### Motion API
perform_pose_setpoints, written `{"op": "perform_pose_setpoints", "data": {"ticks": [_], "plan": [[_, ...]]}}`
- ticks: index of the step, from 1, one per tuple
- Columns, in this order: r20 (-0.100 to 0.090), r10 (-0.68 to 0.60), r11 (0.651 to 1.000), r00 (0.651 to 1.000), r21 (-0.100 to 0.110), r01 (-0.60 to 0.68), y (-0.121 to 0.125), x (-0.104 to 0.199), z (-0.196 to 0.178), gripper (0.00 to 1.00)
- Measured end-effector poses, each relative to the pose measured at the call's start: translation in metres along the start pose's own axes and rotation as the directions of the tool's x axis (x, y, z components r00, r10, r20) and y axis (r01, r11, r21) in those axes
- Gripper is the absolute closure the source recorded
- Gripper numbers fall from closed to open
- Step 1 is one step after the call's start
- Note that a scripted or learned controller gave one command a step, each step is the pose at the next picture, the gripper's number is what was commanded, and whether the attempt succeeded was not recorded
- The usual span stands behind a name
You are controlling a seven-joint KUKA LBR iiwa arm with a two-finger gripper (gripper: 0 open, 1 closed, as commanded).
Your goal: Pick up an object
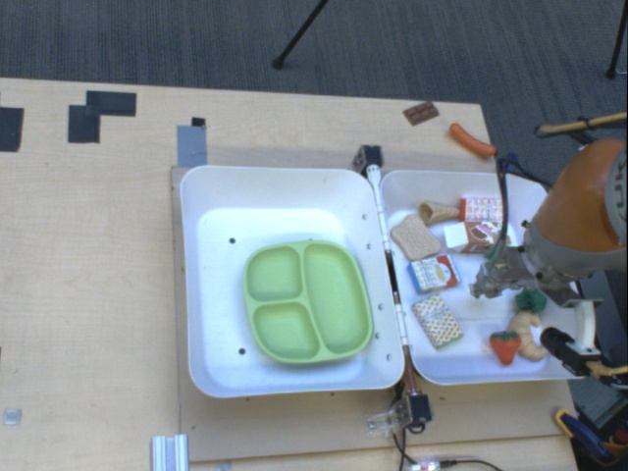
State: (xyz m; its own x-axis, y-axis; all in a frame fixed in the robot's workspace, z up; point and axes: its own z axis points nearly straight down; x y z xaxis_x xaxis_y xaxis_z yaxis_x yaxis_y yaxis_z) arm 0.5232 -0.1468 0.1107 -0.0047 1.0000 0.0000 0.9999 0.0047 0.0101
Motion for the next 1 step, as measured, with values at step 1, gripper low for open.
{"op": "perform_pose_setpoints", "data": {"ticks": [1], "plan": [[0.000, -0.001, 1.000, 1.000, 0.000, 0.001, -0.0001, 0.0000, 0.0001, 0.00]]}}
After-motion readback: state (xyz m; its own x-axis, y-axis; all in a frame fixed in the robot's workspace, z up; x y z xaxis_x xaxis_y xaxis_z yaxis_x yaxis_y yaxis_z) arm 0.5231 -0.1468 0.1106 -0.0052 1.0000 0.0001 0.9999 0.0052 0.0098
